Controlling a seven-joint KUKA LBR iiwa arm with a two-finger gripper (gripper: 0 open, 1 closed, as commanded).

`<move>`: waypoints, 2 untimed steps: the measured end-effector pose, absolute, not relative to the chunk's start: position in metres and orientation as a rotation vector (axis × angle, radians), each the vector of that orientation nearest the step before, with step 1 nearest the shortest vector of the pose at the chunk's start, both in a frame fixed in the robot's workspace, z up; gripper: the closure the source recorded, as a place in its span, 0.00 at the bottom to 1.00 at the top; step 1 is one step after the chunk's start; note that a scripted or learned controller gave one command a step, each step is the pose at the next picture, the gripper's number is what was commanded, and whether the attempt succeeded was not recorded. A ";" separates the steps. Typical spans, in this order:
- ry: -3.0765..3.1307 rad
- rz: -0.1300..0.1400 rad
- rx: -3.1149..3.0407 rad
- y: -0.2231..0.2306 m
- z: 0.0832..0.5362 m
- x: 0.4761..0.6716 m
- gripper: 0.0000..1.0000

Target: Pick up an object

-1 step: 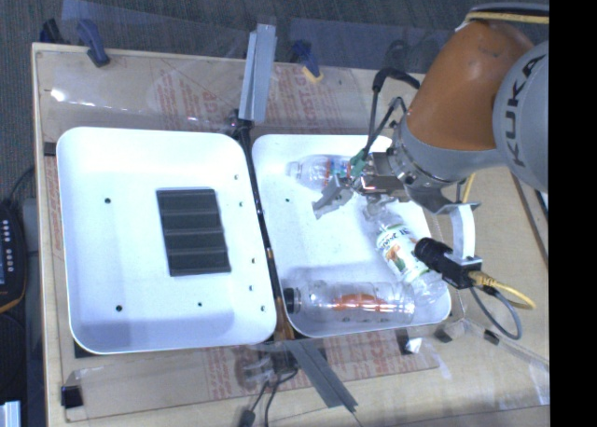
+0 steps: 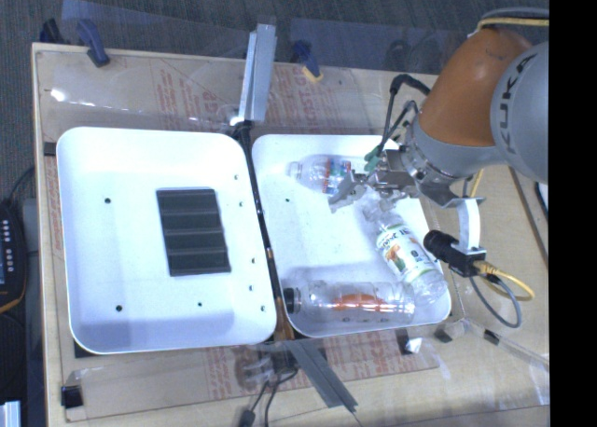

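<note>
- Dark carpet surrounds a wooden bench [image 2: 140, 89] covered with clear sheeting, and two shallow white bins sit on it side by side.
- From the camera view above, the left bin [image 2: 93, 257] holds one thing, a black ribbed block [image 2: 193, 231] lying flat near its middle.
- The right bin [image 2: 280, 229] holds three clear plastic bottles. A small bottle [image 2: 317, 172] with a colourful inside lies by the far edge. A labelled bottle [image 2: 403, 250] lies slanted along the right edge. A third bottle [image 2: 350, 299] with something orange in it lies along the near edge.
- The grey arm [image 2: 485, 89], with its orange band, reaches in over the right bin's far right corner.
- The gripper [image 2: 359, 185] is down in the bin just beside the small bottle, at its right end. Its metal parts blur into the clear plastic, so I cannot tell how the pincer stands or whether anything sits in it.
- My guess is the step in hand is closing on the small bottle or on the top of the labelled one, since both lie near the tool.
- To do it well, I would centre the tool across a bottle's width, not its length, because round clear plastic rolls and slips easily.
- Lifting straight up would keep it off the bin wall and the neighbouring bottles.
</note>
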State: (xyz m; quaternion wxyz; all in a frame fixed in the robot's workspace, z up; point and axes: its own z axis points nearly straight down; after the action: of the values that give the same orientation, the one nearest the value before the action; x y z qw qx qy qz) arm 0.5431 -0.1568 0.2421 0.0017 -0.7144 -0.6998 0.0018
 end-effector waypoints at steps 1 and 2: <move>-2.236 0.005 -2.201 -0.185 0.191 0.627 0.00; -2.312 0.000 -2.128 -0.201 0.092 0.658 0.00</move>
State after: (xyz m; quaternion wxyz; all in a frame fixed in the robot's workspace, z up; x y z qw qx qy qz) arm 0.6582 -0.2010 0.0924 -0.0004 -0.6773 -0.7357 -0.0001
